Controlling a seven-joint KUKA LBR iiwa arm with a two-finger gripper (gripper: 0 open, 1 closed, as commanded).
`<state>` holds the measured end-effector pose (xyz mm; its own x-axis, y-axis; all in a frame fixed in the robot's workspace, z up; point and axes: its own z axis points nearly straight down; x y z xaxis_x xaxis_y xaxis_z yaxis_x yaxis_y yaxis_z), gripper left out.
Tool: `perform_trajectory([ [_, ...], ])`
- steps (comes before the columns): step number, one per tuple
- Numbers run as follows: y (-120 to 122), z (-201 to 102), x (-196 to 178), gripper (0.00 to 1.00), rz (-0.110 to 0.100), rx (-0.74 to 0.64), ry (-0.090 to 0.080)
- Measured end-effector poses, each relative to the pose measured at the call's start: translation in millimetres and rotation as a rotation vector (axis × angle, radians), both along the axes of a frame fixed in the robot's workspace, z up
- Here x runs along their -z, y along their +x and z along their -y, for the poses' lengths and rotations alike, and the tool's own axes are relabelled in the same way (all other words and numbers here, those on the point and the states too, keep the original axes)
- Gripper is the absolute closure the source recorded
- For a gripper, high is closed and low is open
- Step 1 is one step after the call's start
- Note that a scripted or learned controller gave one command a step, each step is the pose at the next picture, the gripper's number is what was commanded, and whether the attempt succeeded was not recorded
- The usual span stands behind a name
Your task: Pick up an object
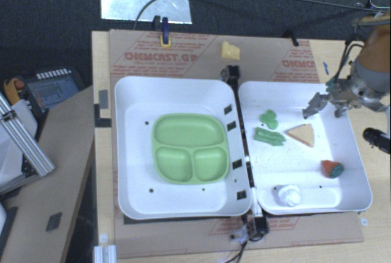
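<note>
Bench top with two white bins, seen from above at a slant.

Bench [101, 133] is pale wood, covered by a brown cardboard sheet [201, 51] with red print. On the sheet sit the left bin [131, 97] and right bin [351, 152], side by side and touching along a black clipped seam. A small yellow block [230, 50] lies on the cardboard just behind the bins. A blue-and-yellow clamp [164, 32] grips the sheet's far edge. Cable ends [249, 232] sit at the near edge.
</note>
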<state>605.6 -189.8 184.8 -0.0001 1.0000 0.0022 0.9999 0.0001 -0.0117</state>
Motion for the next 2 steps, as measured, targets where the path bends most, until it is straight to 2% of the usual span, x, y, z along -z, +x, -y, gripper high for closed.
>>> perform_trajectory([
  [1,3.1,-0.7,-8.5,0.00,0.013,-0.003,-0.002],
  [2,1.8,1.6,52.7,0.00,0.011,-0.001,-0.002],
])
